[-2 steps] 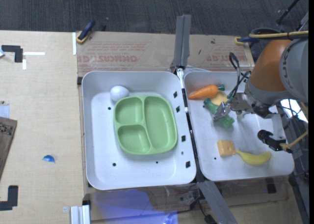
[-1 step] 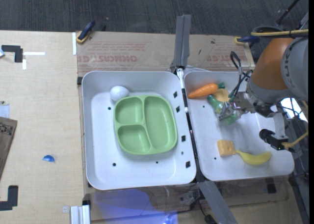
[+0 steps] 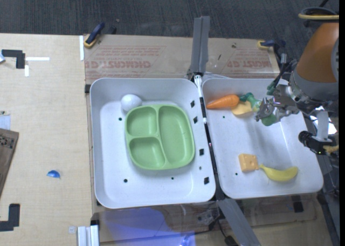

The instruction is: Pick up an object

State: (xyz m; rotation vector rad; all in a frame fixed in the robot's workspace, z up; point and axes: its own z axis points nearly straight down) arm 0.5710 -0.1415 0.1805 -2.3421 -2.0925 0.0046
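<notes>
Seen from above at a slant, two shallow white bins sit side by side on the bench. The left bin (image 3: 102,148) holds a green divided plate (image 3: 160,136) with three compartments, and a small white ball (image 3: 130,101) rests just beyond the plate's far left corner. In the right bin (image 3: 269,180), an orange toy carrot (image 3: 223,101) with a green top lies near the far wall, a pale yellow piece (image 3: 242,109) touching it on the right. Toward the near side lie a yellow cheese-like wedge (image 3: 248,162) and a yellow banana (image 3: 280,173), just beside each other. The grey arm with its orange band (image 3: 318,50) reaches in from the right, and its gripper (image 3: 266,113) hangs low over the right bin's far part, just right of the carrot and pale piece. Whether its fingers are apart or together cannot be told, and nothing can be made out between them.
</notes>
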